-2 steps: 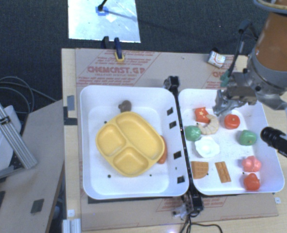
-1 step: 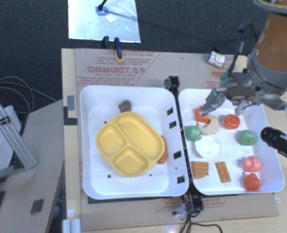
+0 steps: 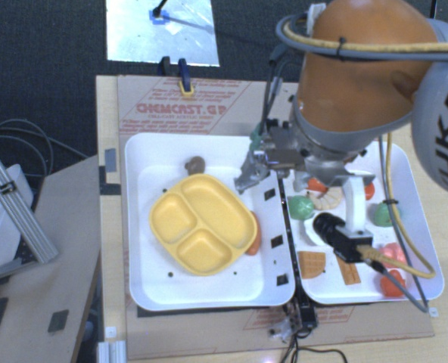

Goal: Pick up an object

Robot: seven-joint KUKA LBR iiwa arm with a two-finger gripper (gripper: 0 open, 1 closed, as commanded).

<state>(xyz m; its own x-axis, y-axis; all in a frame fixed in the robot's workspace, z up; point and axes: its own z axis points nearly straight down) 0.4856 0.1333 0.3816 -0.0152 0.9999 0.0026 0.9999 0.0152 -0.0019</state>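
Note:
My gripper (image 3: pixel 251 174) hangs low over the upper right corner of the left bin (image 3: pixel 144 278), close to the divider between the bins. Just below and left of it lies a yellow three-compartment plate (image 3: pixel 201 221). A small brown object (image 3: pixel 194 164) sits at the plate's upper edge, left of the gripper. An orange-red piece (image 3: pixel 255 241) peeks out from under the plate's right rim. The wrist and orange band hide the top of the right bin. Nothing shows in the gripper's grasp.
The right bin (image 3: pixel 421 195) holds several small toy foods: a green lump (image 3: pixel 301 206), another green one (image 3: pixel 383 215), a tan waffle square (image 3: pixel 312 263), and red and pink pieces (image 3: pixel 391 281). A black unit with a yellow cable (image 3: pixel 337 234) hangs over that bin.

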